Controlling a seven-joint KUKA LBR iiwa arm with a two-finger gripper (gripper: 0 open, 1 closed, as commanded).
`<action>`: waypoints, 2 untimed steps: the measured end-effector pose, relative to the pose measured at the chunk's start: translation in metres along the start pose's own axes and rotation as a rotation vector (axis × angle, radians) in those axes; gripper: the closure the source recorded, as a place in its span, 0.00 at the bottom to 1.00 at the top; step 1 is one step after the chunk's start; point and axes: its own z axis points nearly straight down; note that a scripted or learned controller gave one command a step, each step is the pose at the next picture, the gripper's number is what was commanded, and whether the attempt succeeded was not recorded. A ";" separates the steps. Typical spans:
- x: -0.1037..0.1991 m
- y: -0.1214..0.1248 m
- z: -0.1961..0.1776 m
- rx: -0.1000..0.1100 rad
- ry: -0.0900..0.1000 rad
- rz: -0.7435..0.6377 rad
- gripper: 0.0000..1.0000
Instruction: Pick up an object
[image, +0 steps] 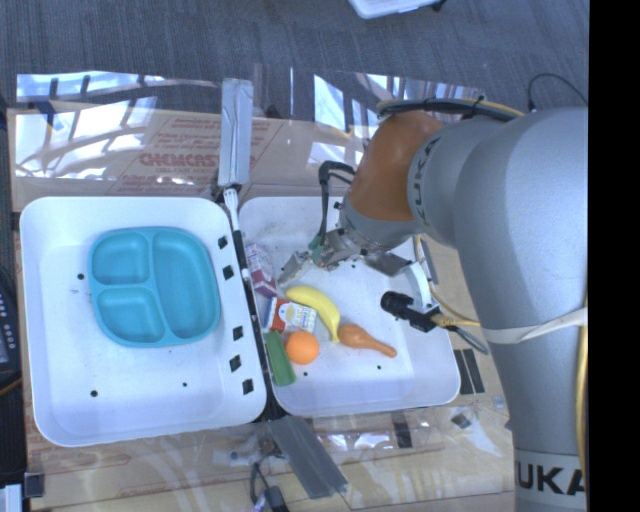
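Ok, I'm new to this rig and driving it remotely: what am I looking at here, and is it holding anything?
One camera looks down at a slant on two white bins. The grey arm with an orange band is the robot, reaching in from the right. Its gripper hangs over the right bin, above a banana, an orange ball, a carrot-like toy, a small carton and a green item. The left bin holds a blue divided tray. I can't make out anything held.

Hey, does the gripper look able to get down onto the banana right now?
Probably yes. The gripper hangs just above the banana in the right bin, and the banana's top is uncovered, though a carton and an orange crowd its lower side.
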 end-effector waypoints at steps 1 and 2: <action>0.013 -0.062 0.000 -0.001 0.001 -0.221 0.00; -0.023 -0.067 -0.001 -0.004 -0.003 0.135 0.00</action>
